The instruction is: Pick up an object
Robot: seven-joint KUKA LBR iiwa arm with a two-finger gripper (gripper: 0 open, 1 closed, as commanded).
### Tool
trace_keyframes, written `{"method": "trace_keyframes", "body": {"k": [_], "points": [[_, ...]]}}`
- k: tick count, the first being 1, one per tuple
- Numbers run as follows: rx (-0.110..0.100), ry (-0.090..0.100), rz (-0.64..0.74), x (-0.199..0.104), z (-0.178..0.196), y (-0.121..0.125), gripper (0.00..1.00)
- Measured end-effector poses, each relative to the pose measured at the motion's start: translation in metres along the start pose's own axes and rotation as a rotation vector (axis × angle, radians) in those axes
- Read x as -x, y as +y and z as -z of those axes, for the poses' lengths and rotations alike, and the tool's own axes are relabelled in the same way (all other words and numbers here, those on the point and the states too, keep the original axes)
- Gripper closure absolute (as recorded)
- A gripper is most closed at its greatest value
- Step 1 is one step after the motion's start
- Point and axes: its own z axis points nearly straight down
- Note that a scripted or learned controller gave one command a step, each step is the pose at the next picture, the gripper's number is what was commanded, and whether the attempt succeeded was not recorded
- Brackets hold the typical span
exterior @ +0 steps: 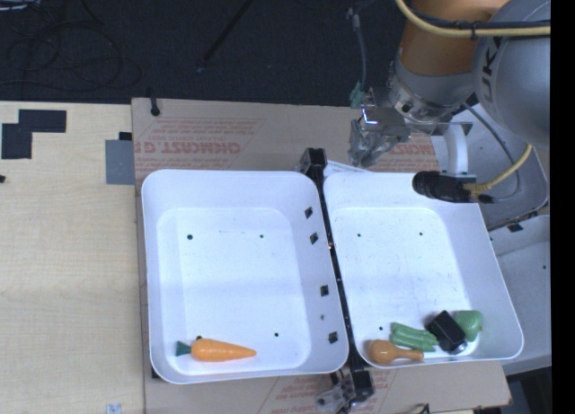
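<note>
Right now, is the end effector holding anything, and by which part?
Nothing visible in it. The end effector hangs above the right white bin's far edge; grip state unclear.

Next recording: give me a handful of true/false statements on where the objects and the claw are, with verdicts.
1. The carrot lies in the left bin. True.
2. The claw is low over the carrot. False: it is above the far edge of the right bin, away from every object.
3. The black block is in the right bin's near corner. True.
4. The green items share a bin with the carrot. False: they lie in the right bin.
</note>
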Motion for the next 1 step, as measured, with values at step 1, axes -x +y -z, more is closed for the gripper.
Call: {"method": "trace_keyframes", "body": {"k": [1], "points": [[0.004,0.000,-0.003,0.0187,0.0205,0.0002,1.00]]}}
